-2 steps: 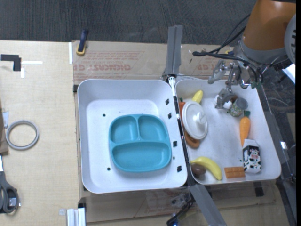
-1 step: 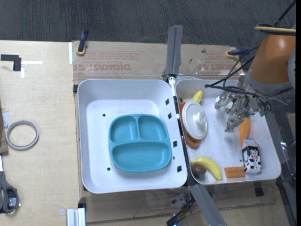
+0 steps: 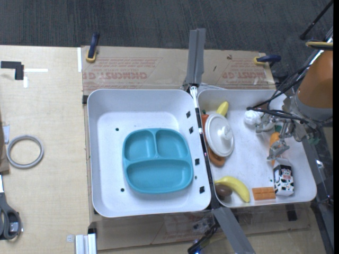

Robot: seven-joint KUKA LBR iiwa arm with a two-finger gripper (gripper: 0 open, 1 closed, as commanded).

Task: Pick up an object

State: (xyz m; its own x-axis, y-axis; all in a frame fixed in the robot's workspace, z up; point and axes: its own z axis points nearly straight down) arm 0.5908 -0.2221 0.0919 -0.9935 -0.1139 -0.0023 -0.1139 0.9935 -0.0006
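The carrot (image 3: 274,138), a small orange piece, looks like the likeliest pick: it lies in the right bin (image 3: 307,194) directly under the gripper (image 3: 277,148), toward that bin's right wall. This is a judgement, since the task names no one thing.

Taking the right bin as the landmark and going left to right: the left bin (image 3: 100,194) beside it carries a blue divided plate (image 3: 157,160). Inside the right bin, against its left wall, sits a white lidded pot (image 3: 220,135), with a yellow piece (image 3: 222,108) just above it toward the back wall. At the bin's front left lies a banana (image 3: 235,187) touching a dark round thing (image 3: 223,193). An orange block (image 3: 263,193) rests near the front wall. A white lump (image 3: 251,117) sits at mid-bin toward the back. A black-and-white spotted box (image 3: 284,180) lies near the right front corner.

The gripper hangs over the carrot, metal fingers pointing down; whether they are spread or pinched I cannot tell, nor whether they touch the carrot.

The carrot is probably light, stiff toy plastic, smooth and apt to slip or roll. It is best taken across its narrow middle, square to its length.
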